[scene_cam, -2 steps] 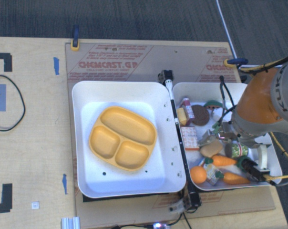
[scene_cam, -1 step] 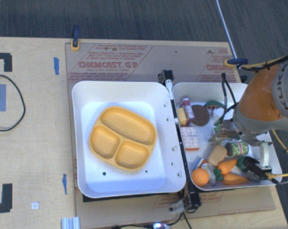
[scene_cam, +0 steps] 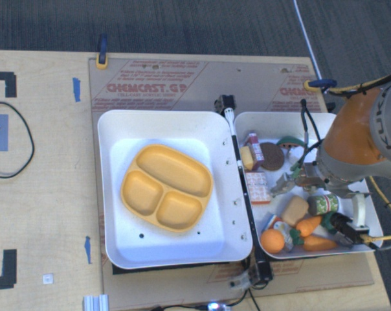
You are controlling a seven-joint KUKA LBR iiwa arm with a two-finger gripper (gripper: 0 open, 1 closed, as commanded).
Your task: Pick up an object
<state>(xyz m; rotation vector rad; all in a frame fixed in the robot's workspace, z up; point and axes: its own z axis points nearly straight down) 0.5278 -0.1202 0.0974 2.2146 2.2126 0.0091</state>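
although the arm (scene_cam: pixel 360 131) reaches in from the right and covers much of the right bin (scene_cam: pixel 260 123), the gripper (scene_cam: pixel 292 179) can be seen low over the middle of this bin, with metal fingers pointing to the left, and i cannot tell if they are spread or pressed together. nothing shows between them, so i judge that no object is picked yet. the objects lie mostly on the near side of the gripper: a tan block (scene_cam: pixel 295 208) just beside it, then an orange ball (scene_cam: pixel 271 240) and a carrot (scene_cam: pixel 307 226) nearer the front wall. the carrot has its long axis running left to right, slightly tilted. a brown disc (scene_cam: pixel 271 155) lies on the far side. the left bin (scene_cam: pixel 111 193) holds a yellow divided tray (scene_cam: pixel 166 186), well apart from the gripper.
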